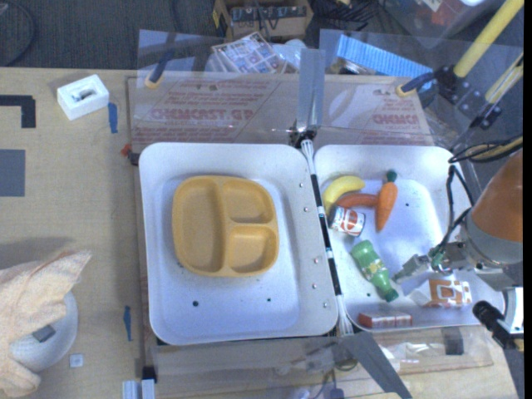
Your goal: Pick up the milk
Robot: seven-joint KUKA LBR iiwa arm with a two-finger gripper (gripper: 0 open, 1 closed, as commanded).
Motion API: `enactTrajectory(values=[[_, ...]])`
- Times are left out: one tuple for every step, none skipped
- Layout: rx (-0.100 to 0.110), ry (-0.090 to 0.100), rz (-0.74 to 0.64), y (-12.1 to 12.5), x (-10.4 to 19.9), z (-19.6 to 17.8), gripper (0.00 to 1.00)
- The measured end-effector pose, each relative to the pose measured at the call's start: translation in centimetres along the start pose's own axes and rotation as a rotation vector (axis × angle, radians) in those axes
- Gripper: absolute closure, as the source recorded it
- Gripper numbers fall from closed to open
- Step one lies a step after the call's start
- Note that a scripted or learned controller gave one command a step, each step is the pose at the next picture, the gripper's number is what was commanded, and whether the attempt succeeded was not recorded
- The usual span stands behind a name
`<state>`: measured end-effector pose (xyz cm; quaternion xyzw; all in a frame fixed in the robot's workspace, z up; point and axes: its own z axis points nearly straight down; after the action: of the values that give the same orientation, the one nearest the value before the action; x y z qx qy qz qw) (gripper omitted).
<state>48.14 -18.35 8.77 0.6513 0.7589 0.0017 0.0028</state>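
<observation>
The milk (450, 291) is a small white and orange carton lying near the front right corner of the right bin (416, 166). My gripper (426, 263) hangs just above and to the left of the carton, between it and a green bottle (373, 268). Nothing shows in its grasp. The arm's orange band (504, 202) rises to the right and hides part of the bin's right wall.
The right bin also holds a banana (341, 188), a carrot (386, 204), a red pepper (359, 199), a red and white can (348, 220) and a brown bar (384, 319) at the front wall. A yellow divided plate (224, 225) sits in the left bin (158, 248).
</observation>
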Motion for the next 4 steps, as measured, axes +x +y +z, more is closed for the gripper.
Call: enactTrajectory(values=[[-0.013, 0.011, -0.612, 0.2, -2.4, 0.0, 0.0], [-0.022, 0.006, -0.612, 0.6, -2.4, -1.2, 1.0], [0.002, -0.001, -0.265, -0.3, -4.1, -8.5, 1.0], [0.006, 0.003, -0.045, 0.0, 0.2, -8.8, 1.0]])
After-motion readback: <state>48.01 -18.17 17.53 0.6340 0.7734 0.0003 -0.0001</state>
